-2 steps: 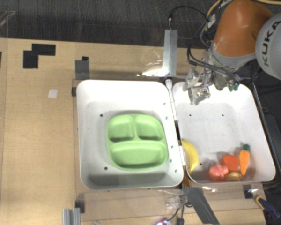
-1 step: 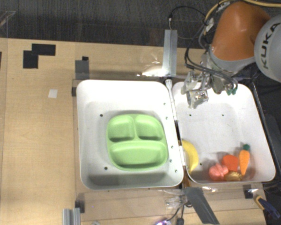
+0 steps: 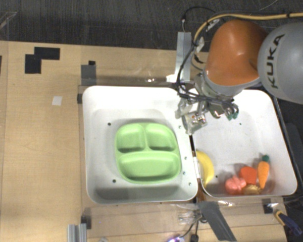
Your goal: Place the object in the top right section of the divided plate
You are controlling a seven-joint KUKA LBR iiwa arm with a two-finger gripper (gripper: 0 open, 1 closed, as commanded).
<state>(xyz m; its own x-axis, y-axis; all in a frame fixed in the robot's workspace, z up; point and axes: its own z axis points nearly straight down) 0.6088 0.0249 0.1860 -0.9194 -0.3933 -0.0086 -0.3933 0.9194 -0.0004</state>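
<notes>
Over at the left bin [image 3: 91,135] now: green divided plate [image 3: 146,153] lying flat in the middle of it, two small sections along the far side, one wide section along the near side. Top right section [image 3: 160,137] facing toward the bin divide.

Up and to the right of the plate, gripper [image 3: 193,118] hanging just past the plate's top right corner, right over the seam where the two bins meet. Open or closed? Cannot tell from this angle, too much clutter of cables and metal around it. Nothing seen held there. Above it, orange band [image 3: 232,52] and the grey arm [image 3: 288,59] coming in from the right.

Right of the plate, across the divide, in the right bin [image 3: 272,115]: yellow banana [image 3: 206,166] tucked against the bin wall, just beside the plate's lower right corner. Further right of the plate, a little cluster: pink piece [image 3: 236,184], red piece [image 3: 248,174], a small brownish piece [image 3: 251,189] and a carrot [image 3: 263,171] with a green top, all close together or touching. All of these well apart from the gripper, none on the plate.
</notes>
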